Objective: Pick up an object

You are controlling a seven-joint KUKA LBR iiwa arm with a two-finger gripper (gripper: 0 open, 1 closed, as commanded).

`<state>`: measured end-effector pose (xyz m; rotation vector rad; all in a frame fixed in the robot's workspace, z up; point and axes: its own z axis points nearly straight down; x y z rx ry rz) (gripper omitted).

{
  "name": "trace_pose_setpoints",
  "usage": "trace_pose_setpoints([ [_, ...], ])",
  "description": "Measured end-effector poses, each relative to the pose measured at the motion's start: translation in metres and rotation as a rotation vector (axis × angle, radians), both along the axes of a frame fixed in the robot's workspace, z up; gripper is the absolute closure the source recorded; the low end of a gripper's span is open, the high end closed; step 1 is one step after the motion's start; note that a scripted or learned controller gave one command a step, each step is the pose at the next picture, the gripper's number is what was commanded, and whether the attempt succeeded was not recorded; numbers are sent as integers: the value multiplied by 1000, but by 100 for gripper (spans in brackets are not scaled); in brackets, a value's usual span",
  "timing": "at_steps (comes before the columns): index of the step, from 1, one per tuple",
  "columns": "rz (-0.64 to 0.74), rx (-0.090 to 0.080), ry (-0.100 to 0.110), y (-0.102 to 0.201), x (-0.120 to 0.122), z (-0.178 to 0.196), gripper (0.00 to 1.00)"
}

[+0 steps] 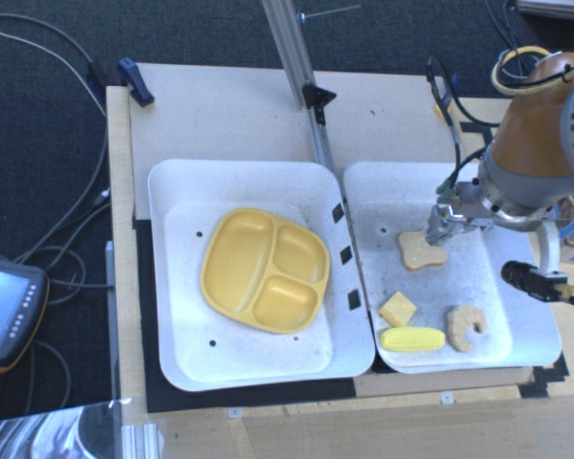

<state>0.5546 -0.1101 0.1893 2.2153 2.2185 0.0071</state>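
Gripper (444,223) of the grey arm with the orange band is low in the right-hand shallow white bin (517,347), near the middle of its floor and toward the far edge, directly over the near-right end of a flat tan toast-shaped slice of toy bread (421,251). Whether it is spread or pressed together, I cannot tell: the wrist and cabling cover it from above. It seems to touch or nearly touch the slice, but the slice lies flat on the bin floor, so nothing shows as held.

By my reading the pick is in its approach or closing stage. Reaching the object looks done; a firm grip and a lift clear of the floor are left.

Besides the bread slice, the right bin holds three more pieces along its near edge: a small pale yellow block like a cheese wedge (398,308), a yellow toy corn cob (412,338) just beside it toward the near edge, and a tan curled pastry-like piece (466,326) to the right of the cob.

In the left-hand shallow white bin (172,189) lies one thing, a yellow plastic tray with three compartments (264,270), resting about mid-floor, tilted a little askew to the bin's edges.
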Motion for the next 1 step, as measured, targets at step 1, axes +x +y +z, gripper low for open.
trace_pose_setpoints([
  [1,0,0,1,0,11,50,100],
])
